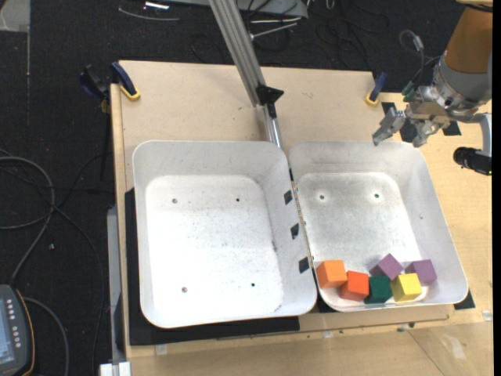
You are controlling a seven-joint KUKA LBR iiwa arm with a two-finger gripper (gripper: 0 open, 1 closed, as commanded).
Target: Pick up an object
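The gripper point(401, 130) hung at the far right corner of the right bin point(438, 218), just over its rim and above the bare desk point(203, 104); its two fingers point(383, 134) stood spread apart with nothing between them. Above it the grey wrist rose into the orange band point(472, 34) of the arm, which came in from the right edge of the view.

The blocks lay well apart from the gripper, bunched at the near end of the right bin; an orange block point(332, 272) sat leftmost, touching a red-orange block point(357, 284) beside it; a dark green block point(380, 289) came next, with a yellow block point(407, 287) just to its right; behind these two sat a purple block point(387, 267), and a second purple block point(423, 271) lay at the right end of the cluster.

The left bin point(149, 210) lay alongside, its right wall touching the right bin's left wall, with small black clips point(295, 229) along that seam; a slanting metal pole point(239, 41) ran from the top of the view down to the bins' far junction; blue and yellow clamps point(125, 82) gripped the desk's far left corner, and another clamp point(376, 89) sat near the far right corner, close to the gripper.
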